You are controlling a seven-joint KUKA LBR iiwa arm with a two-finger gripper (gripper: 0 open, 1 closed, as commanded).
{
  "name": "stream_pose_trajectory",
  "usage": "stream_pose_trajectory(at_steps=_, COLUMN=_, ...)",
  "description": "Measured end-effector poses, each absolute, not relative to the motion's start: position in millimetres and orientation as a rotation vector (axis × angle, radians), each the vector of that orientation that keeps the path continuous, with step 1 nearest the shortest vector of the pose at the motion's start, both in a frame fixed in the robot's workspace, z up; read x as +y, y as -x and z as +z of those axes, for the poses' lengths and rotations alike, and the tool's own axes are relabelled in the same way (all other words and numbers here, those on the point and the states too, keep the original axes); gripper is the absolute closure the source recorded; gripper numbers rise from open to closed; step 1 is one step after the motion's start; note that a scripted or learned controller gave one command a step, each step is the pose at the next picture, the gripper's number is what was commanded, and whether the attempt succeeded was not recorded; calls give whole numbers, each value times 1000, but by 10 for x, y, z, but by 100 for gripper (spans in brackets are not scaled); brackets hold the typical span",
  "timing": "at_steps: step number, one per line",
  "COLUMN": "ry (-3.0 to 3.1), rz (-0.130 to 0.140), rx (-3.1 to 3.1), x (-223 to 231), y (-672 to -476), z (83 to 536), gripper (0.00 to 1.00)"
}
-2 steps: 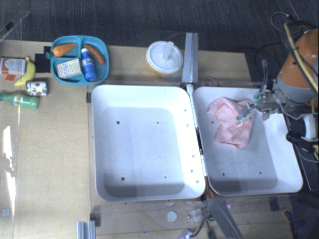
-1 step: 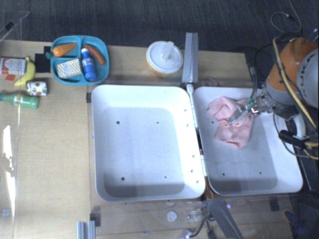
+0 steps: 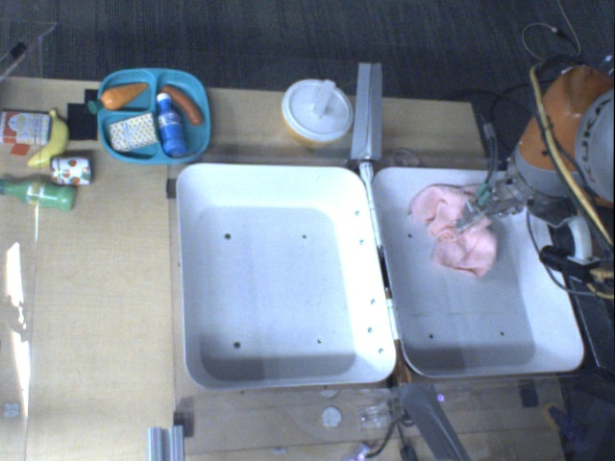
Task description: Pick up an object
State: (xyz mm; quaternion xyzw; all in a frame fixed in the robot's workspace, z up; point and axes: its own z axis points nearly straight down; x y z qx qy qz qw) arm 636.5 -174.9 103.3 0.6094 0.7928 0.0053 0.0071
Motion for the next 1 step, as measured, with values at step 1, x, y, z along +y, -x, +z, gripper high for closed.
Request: stream_pose_trajectory(at_steps=1, ry=-1858, rz=3, rx=2530, x=-922, y=-6373, z=1927, gripper=100)
